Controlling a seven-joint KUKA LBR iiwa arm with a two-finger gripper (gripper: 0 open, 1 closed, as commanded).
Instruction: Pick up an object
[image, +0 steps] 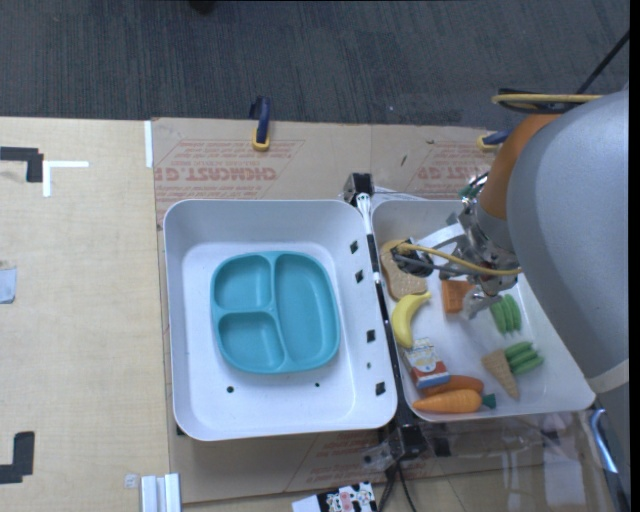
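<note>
The claw (478, 290) hangs low over the right bin (560, 385), above a small orange block (455, 296); whether it is wide, narrow or holding anything cannot be told, as the wrist hides it. The step in hand is judged to be the descent toward a candidate object, none yet seen held. The next move calls for closing squarely on one item and lifting clear. To the claw's left lies a smooth, curved yellow banana (407, 316); just right, ridged green pieces (507, 314); below, a tapered carrot (447, 402) and a tan cone (503, 373). All appear to be glossy plastic play food. Well left, a teal three-compartment tray (274, 312) sits in the left bin (190, 400).
</note>
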